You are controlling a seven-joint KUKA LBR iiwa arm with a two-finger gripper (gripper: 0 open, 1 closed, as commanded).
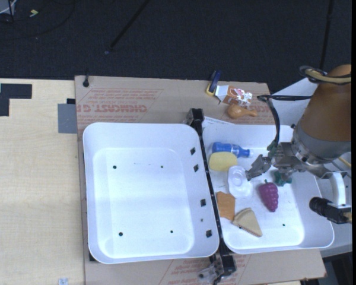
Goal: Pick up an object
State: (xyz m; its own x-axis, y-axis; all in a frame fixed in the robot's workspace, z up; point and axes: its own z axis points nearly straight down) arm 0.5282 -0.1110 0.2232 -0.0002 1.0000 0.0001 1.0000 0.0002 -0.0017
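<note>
The right white bin [311, 233] holds several small items: a blue bottle [232, 150], a yellow lump [222, 161], a clear cup [238, 179], a purple grape bunch [269, 196], an orange wedge [226, 205] and a tan wedge [249, 222]. My gripper [269, 173] hangs over the right bin, just above the grapes and right of the clear cup. Its fingers stand apart and open, and I see nothing held between them. A small green bit [279, 175] shows by the fingertips.
The left white bin [89, 177] lies beside the right one, with a black divider strip [203, 177] between them. Behind the bins, on the cardboard, lie an orange toy with a packet [240, 107] and a blue-yellow clip [213, 84].
</note>
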